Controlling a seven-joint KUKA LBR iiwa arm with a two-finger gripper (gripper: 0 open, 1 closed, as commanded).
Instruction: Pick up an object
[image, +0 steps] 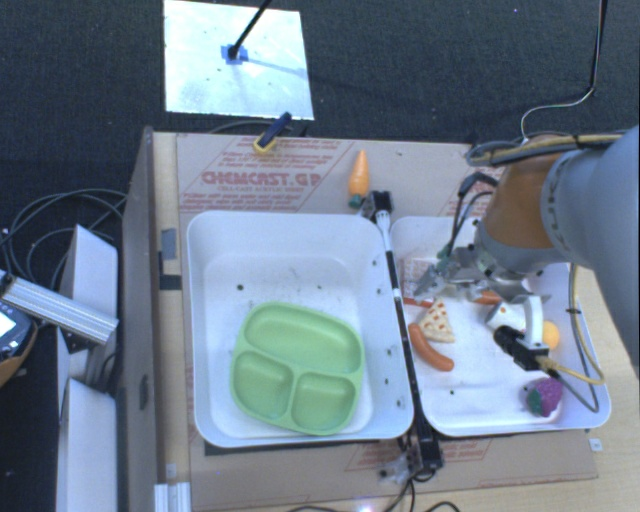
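Over the bin (500, 428) on the arm's side, my gripper (452, 275) sits low among the toy food, and from this angle I cannot tell whether it is wide or narrow. I see nothing held in it, so I judge the pick not yet made: the approach looks done, while the grasp and the lift are left.

Nearest the tool is the pizza slice (437, 322), just beside it toward the near rim, and the sausage (432, 350) lies just past that. A small red-orange piece (487, 297) shows close on the wrist side, partly hidden. The purple piece (543, 397) and the yellow piece (550, 334) lie farther off, back under the arm.

For room, the rail (393, 290) between the bins runs near the tool's outer side, so I would keep off it. The floor toward the near rim is more open. Beyond the rail, the other bin (215, 300) holds a green plate (297, 368).
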